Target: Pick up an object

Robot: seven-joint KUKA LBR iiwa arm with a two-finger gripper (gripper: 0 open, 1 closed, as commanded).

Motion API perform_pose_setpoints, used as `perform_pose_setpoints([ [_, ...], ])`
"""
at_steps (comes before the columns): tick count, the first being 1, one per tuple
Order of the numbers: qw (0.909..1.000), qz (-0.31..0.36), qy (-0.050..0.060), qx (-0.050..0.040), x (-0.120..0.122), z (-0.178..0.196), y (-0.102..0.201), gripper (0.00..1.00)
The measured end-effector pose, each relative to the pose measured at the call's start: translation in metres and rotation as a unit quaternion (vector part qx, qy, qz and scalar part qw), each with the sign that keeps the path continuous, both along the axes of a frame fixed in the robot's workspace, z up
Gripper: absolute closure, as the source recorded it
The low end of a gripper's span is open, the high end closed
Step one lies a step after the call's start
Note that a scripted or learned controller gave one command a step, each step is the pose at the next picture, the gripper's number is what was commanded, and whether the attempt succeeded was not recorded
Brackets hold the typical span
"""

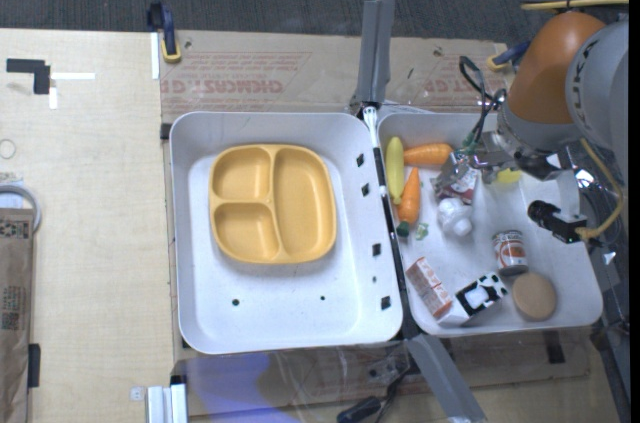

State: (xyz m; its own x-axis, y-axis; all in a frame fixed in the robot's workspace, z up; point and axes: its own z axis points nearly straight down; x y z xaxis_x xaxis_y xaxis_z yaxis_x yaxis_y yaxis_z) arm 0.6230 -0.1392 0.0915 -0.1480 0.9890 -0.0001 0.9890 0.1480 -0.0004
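Camera view, bench: two shallow white bins side by side, the left bin (200,311) and the right bin (575,316).
Left bin: a yellow divided plate (272,203) lies a little toward its far edge; nothing else lies in this bin.
Right bin, along the left wall: a banana (395,167) lies lengthwise against the wall, with one carrot (409,197) just beside it and a second carrot (428,153) across the far end.
Right bin, middle: a small white round object (457,224) with a red-topped scrap just above it; I cannot tell what either is.
Right bin, near edge: a red-and-white carton (431,287), a black-and-white item (482,293), a tan disc (534,296), and a small can (511,252) just behind the disc.
Arm: it comes in from the right over the far right corner of the right bin, orange band uppermost.
Gripper (462,173): low over the far middle of the right bin, just right of the crosswise carrot; whether the fingers are apart or closed, I cannot tell, and nothing can be seen held between them.
Task's thing: none is named; the pieces nearest the gripper are the crosswise carrot and the white round object.
Step in hand, as I judge it: descent toward a pick in the crowded far half.
Doing it well: straddle one piece only, fingers across its narrow width, and keep off the dividing wall; the carrots and banana lie touching, so a stray finger would likely push rather than grasp.
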Motion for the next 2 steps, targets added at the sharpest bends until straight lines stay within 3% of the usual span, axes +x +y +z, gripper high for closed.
perform_pose_setpoints([
  [1,1.0000,-0.002,0.000,-0.0001,0.000,0.009,-0.001,1.00],
  [2,0.9989,0.048,-0.001,-0.0005,0.007,0.062,-0.011,1.00],
])
